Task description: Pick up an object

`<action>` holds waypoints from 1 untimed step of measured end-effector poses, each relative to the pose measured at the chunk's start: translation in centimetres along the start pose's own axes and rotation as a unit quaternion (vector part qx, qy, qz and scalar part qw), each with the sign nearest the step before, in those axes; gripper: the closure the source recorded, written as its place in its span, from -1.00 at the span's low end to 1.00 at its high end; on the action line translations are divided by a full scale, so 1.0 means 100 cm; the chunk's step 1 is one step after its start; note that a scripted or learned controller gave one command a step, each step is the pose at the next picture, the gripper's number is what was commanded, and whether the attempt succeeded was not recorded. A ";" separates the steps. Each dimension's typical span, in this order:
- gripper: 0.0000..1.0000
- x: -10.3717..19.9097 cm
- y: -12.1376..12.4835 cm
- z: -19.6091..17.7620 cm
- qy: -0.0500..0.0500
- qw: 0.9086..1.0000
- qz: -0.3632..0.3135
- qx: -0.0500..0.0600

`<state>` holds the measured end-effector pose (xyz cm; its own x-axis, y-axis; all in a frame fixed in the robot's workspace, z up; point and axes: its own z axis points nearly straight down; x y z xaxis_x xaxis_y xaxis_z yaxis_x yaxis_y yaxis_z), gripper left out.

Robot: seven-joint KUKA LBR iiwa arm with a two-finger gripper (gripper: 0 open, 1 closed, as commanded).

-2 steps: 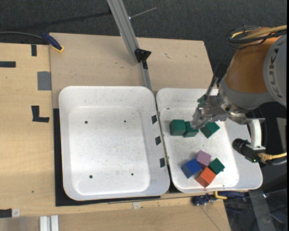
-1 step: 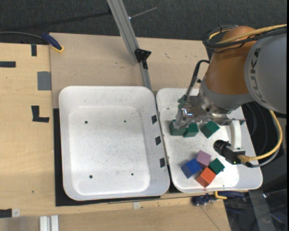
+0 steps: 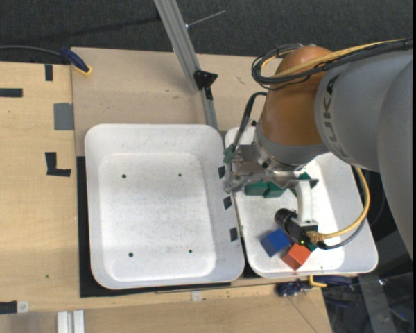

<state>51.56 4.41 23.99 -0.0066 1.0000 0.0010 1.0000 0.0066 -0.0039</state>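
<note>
Because the task asks only for some object to be lifted, the arm [image 3: 312,109] hangs over the bin [image 3: 360,255] that has things in it, and its gripper [image 3: 252,181] is low at about 9 o'clock of that bin, close to the rim shared with the second bin [image 3: 152,186]. A green object [image 3: 265,187] lies right beneath the gripper and pokes out toward 3 o'clock, with another green bit [image 3: 306,180] showing past the wrist. That overlap suggests the green object is the target. The wrist hides the contact point, so I cannot tell whether the gripper is open or closed, or whether it has anything. A blue block [image 3: 274,242] sits at about 7 o'clock of the bin, and an orange block [image 3: 298,255] sits at 6 o'clock, touching or nearly touching it. Both are well clear of the gripper, probably because the approach was aimed elsewhere. Working this close to the rim at 9 o'clock looks risky, since a closing grip could catch the wall or nudge the green object against it. The green object seems flat and irregular, so it may slip when lifted. By this reading the pick is at the grasp stage and not yet proven.
</note>
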 end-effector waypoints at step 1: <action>1.00 0.052 -0.007 -0.004 0.000 1.000 -0.001 -0.001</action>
